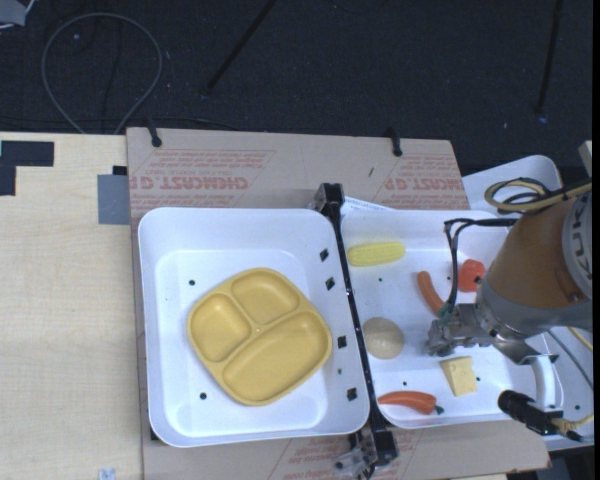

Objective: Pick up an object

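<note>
The right bin [400, 423] holds a yellow corn cob [376, 255] at its back, an orange sausage-shaped piece [429, 290], a small red-orange piece [470, 273], a beige ball [383, 337], a yellow cheese block [459, 375] and a red chilli pepper [408, 402] at the front. My gripper [443, 338] is low over the middle of this bin, between the beige ball and the cheese block, just below the orange piece. The arm's orange band [535, 263] covers the bin's right part.
The left bin [165, 268] holds a yellow divided plate [259, 335]. A black divider [342, 298] runs between the bins. Cardboard [280, 173] lies under both, and cables [515, 193] loop at the right behind the arm.
</note>
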Robot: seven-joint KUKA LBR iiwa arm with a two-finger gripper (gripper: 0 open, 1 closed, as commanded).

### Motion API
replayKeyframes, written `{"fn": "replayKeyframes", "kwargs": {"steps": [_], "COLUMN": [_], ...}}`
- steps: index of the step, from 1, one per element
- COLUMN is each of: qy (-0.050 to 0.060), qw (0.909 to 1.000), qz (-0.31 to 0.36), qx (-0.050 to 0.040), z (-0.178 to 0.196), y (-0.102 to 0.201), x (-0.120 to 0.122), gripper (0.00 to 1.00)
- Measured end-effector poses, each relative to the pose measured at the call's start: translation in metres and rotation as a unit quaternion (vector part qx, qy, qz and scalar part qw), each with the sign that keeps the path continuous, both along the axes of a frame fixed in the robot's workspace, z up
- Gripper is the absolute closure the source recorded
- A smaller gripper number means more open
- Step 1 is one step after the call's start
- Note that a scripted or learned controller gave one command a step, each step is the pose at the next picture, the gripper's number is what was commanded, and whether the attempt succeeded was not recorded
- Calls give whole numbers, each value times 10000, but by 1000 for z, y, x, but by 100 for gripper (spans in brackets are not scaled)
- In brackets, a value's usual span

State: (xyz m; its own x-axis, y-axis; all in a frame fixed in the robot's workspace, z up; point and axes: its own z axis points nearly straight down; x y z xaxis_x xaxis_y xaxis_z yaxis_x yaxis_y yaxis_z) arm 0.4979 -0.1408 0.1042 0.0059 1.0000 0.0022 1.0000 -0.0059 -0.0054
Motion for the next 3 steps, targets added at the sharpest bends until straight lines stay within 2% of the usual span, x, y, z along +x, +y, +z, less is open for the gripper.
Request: {"fn": "replayKeyframes", "kwargs": {"steps": [2,3], "qy": [-40,-23], "qw": [10000,10000], "qz": [36,53], "qx": [-13,0], "z": [108,120], "y": [-5,48], "x": [-7,-6], "gripper": [100,100]}}
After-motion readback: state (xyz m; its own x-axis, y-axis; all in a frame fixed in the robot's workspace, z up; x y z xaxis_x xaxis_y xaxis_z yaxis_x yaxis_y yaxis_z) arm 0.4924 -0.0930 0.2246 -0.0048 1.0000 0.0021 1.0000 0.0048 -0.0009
